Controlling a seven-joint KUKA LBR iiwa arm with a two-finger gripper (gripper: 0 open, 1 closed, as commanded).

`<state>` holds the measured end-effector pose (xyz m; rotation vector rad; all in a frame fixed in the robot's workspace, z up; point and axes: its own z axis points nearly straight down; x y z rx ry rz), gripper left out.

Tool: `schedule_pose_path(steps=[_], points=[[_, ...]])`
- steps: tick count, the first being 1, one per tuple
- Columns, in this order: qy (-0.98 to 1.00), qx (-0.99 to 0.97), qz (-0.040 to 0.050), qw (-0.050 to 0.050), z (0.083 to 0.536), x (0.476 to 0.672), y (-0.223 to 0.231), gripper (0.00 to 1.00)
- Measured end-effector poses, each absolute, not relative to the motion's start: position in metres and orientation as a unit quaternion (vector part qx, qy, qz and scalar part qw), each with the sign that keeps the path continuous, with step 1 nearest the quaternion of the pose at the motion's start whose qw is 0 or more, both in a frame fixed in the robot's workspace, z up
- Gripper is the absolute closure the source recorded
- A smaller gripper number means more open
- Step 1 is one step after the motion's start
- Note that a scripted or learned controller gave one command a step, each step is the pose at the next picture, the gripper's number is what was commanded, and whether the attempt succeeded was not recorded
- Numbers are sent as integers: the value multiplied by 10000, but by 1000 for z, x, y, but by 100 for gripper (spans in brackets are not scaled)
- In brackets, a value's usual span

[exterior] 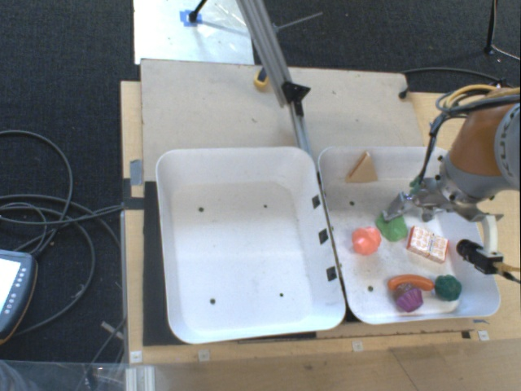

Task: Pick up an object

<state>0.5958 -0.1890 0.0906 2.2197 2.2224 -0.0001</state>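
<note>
Task judged at early stage: nothing seen lifted. Claw (396,210) lowered into right-hand shallow white plastic bin (480,304), tip just beside or touching small green rounded object (394,228); contact not resolved. Claw opening cannot be told; nothing seen held. Grasp and lift remain. Pink-red rounded toy (366,240) near green object on left; tan-and-white block (427,243) on right, so room tight. Tan wedge (362,168) lies apart near far wall. Left-hand white bin (175,165) offers open floor.

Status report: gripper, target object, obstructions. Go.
Gripper low in right bin, at green object; grip unconfirmed. Pink object close on its left, patterned block on its right. Tan wedge well apart.
</note>
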Motion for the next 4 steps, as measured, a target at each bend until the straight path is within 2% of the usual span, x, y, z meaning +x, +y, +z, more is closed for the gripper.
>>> schedule_pose_path(steps=[1, 3, 4], points=[[7076, 7066, 13, 20, 103, 597, -189, 100], [7085, 7057, 16, 33, 212, 596, -195, 100], [7107, 7035, 12, -5, 206, 593, -138, 100]])
